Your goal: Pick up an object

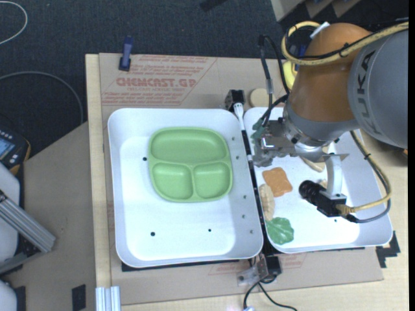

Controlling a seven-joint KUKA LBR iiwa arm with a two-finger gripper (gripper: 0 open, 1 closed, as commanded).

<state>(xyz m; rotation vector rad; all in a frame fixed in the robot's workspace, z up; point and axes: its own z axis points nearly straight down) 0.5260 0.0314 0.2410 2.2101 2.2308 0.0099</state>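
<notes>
Below: overhead view of two white bins on a bench. The left bin (130, 193) holds a green three-compartment tray (191, 163). The arm (337, 76) reaches over the right bin (373, 229), its gripper (267, 141) near that bin's left wall; whether it is wide or narrow cannot be told. Just below the gripper, apart from it, lie an orange flat piece (279, 181), a beige piece (266, 199) and a green leafy piece (281, 229).
</notes>
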